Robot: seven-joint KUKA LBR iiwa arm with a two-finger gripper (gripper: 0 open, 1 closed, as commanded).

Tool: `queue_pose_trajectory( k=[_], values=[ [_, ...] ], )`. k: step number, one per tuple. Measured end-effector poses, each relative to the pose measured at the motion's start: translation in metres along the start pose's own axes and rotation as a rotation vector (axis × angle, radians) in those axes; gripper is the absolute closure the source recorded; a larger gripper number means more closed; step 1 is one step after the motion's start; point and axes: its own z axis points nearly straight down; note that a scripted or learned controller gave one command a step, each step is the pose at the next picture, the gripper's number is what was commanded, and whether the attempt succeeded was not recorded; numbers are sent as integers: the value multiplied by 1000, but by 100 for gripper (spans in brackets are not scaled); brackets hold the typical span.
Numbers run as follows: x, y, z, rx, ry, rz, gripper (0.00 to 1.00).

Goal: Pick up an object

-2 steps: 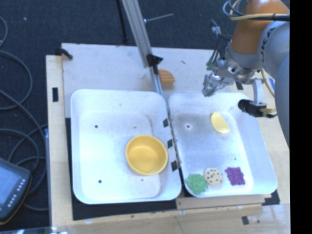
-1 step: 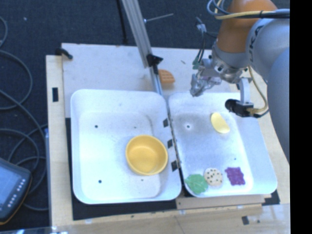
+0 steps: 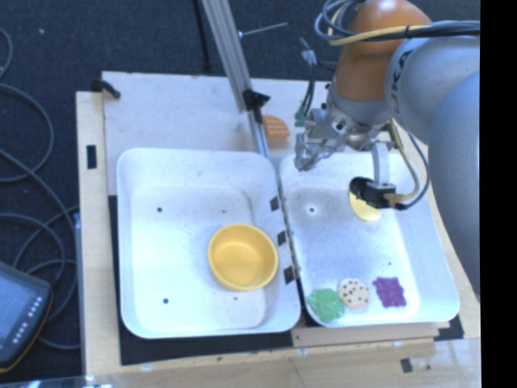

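While my gripper (image 3: pixel 309 160) hovers at right bin (image 3: pixel 420 285) back edge, grip state unclear, targets lie far: blind descent risks hitting rim (image 3: pixel 284 208), missing cookie (image 3: pixel 353 293).

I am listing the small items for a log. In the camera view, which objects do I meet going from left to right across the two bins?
yellow bowl → green piece → spotted cookie → purple piece
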Motion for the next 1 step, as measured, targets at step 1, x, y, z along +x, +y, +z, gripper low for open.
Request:
queue_pose_trajectory(
  k=[1],
  values=[
    [58, -9, -13, -2, 2, -3, 100]
  ],
)
